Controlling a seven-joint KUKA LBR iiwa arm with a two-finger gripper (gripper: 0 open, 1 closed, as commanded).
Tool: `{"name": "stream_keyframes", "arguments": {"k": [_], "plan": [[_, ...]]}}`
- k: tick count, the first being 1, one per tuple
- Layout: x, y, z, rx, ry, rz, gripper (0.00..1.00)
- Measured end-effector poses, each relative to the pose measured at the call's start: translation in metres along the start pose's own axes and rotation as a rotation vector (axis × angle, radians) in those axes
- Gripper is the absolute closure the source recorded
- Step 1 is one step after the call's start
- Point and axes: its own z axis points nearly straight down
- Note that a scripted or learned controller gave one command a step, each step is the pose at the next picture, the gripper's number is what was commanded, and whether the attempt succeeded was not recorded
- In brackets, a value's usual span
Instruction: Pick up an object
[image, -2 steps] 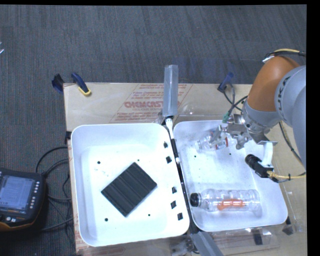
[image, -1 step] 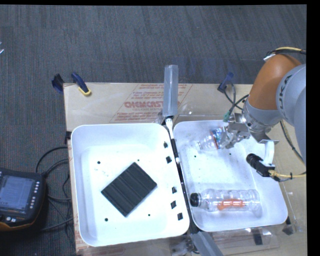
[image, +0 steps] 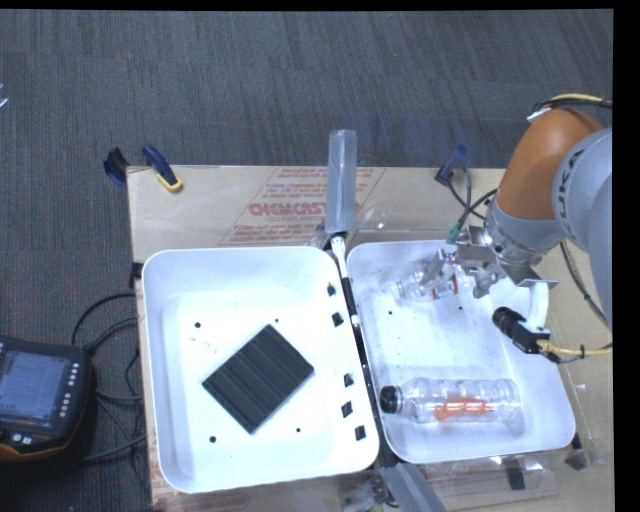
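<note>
- The arm (image: 565, 190) reaches in from three o'clock, and its gripper (image: 470, 262) sits low over the upper part of the right bin (image: 405, 445), at about one o'clock within that bin.
- Just beside the gripper, toward nine o'clock of it, lies a small clear bottle (image: 422, 287) with a touch of red or orange on it. It looks to be at or against the gripper's tip, but whether it is actually between the jaws cannot be told; how wide the jaws stand cannot be told either.
- A larger clear bottle (image: 455, 402) lies on its side along the six o'clock edge of the same bin, dark cap pointing to nine o'clock, with an orange piece inside it. It is well apart from the gripper.
- In the left bin (image: 160, 300) a flat, dark, ribbed pad (image: 259, 377) lies tilted near the middle.
- Handling, as a judgement: both bottles look like thin, empty plastic, so light, smooth and slippery. They would likely roll on the bin floor and dent under a hard squeeze.
- The best hold is probably across the body, square to the long axis and near the middle, so the bottle cannot pivot or squirt out. The neck is stiffer but narrow.
- The pad lies flat and offers little to pinch, so it seems the harder pick.
</note>
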Motion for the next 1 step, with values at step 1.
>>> {"name": "stream_keyframes", "arguments": {"k": [1], "plan": [[-0.0378, 0.0075, 0.059, -0.004, -0.004, -0.232, 0.0]]}}
